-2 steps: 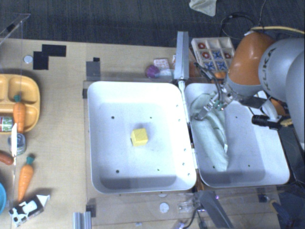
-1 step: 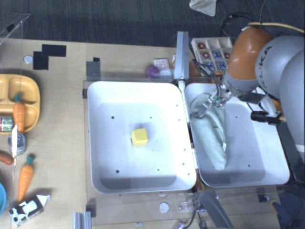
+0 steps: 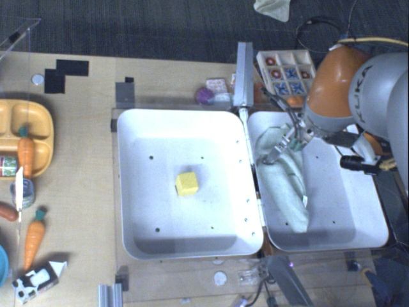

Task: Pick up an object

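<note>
Gripper (image 3: pixel 276 153) over crumpled pale cloth (image 3: pixel 287 184) — yellow foam cube (image 3: pixel 187 183) apart.

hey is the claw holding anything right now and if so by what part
It cannot be told. The claw is down at the upper end of the pale cloth in the right bin, but the view is too small to show cloth between its fingers.

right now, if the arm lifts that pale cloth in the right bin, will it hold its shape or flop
The pale cloth lies rumpled in folds along the right bin, so it would probably flop and drape. It looks thin, likely light. Pinched at one end, the rest may trail along the bin floor.
</note>
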`<action>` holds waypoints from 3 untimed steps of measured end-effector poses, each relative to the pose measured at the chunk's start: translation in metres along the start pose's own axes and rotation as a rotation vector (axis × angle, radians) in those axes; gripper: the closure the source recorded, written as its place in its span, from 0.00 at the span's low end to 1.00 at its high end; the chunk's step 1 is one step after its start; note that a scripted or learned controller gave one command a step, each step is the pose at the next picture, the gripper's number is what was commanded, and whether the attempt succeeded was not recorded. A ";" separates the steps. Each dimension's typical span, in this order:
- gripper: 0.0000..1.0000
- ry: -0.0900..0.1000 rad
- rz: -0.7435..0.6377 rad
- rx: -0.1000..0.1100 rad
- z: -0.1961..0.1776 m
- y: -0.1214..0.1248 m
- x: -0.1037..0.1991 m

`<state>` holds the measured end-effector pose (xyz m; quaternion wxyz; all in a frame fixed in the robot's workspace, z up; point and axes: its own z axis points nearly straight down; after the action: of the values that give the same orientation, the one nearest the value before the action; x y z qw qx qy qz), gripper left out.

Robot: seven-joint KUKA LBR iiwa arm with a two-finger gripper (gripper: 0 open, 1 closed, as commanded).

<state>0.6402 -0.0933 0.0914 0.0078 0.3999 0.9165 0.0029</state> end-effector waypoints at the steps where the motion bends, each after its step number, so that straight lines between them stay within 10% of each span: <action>1: 0.00 0.003 0.068 0.001 0.001 0.005 -0.010; 2: 0.00 0.015 -0.008 0.022 0.001 0.011 -0.017; 3: 1.00 -0.006 -0.012 0.001 -0.014 0.018 -0.019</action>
<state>0.6661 -0.0955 0.1061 0.0105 0.3942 0.9189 0.0009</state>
